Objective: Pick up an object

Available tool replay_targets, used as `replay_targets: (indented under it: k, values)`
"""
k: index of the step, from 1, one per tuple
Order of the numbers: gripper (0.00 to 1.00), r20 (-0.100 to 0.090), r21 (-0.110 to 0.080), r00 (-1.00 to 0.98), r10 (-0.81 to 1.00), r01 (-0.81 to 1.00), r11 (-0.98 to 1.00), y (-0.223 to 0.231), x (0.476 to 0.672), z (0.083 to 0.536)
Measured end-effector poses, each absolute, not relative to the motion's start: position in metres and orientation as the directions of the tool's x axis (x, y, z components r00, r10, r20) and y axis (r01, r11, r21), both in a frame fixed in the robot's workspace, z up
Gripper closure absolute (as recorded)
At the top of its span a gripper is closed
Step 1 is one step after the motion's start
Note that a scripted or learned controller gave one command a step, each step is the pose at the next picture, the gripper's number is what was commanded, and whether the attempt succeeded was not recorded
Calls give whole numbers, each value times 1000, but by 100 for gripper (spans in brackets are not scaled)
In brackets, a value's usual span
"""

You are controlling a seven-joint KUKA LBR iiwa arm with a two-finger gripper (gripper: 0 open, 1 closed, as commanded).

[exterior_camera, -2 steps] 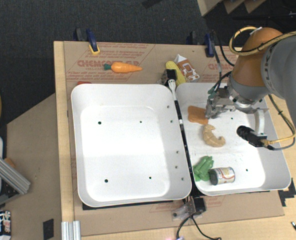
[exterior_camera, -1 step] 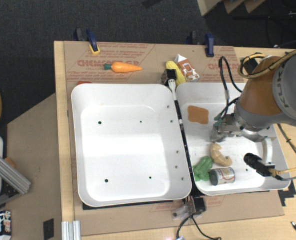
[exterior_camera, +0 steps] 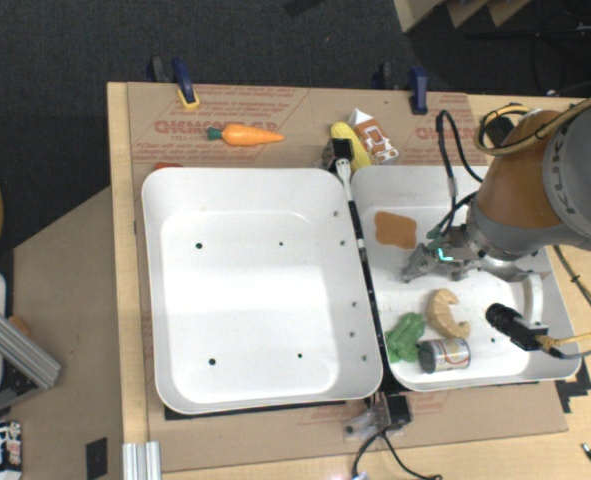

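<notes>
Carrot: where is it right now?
The carrot lies outside both bins on the brown board, at the top of the camera view, just above the left bin's far rim and left of the banana.

Both bins, left (exterior_camera: 175, 298) and right (exterior_camera: 495, 363), look like smooth, slightly glossy white plastic, sitting on a matt brown cardboard sheet (exterior_camera: 125, 268) with red print near the top. The arm's orange band (exterior_camera: 520, 183) is glossy, grey housing (exterior_camera: 580, 183) satin. Small can (exterior_camera: 444, 354) lower right has shiny metal ends; brown square (exterior_camera: 396, 230) matt, carrot toy (exterior_camera: 245, 136) smooth plastic-looking.
</notes>
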State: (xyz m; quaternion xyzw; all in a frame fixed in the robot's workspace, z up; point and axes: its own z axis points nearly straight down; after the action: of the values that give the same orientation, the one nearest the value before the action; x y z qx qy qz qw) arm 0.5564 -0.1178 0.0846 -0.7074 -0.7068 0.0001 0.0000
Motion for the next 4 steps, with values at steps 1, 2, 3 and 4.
replay_targets:
  k: [1, 2, 3, 4]
  values:
    - [0, 0, 5, -4, 1000, 1000, 4, -101, 627, 85]
    - [100, -1, 4, -1, 1000, 1000, 1, -103, 626, 96]
    - [0, -1, 3, -1, 1000, 1000, 1, -103, 625, 95]
    - [0, -1, 5, -3, 1000, 1000, 3, -90, 668, 85]
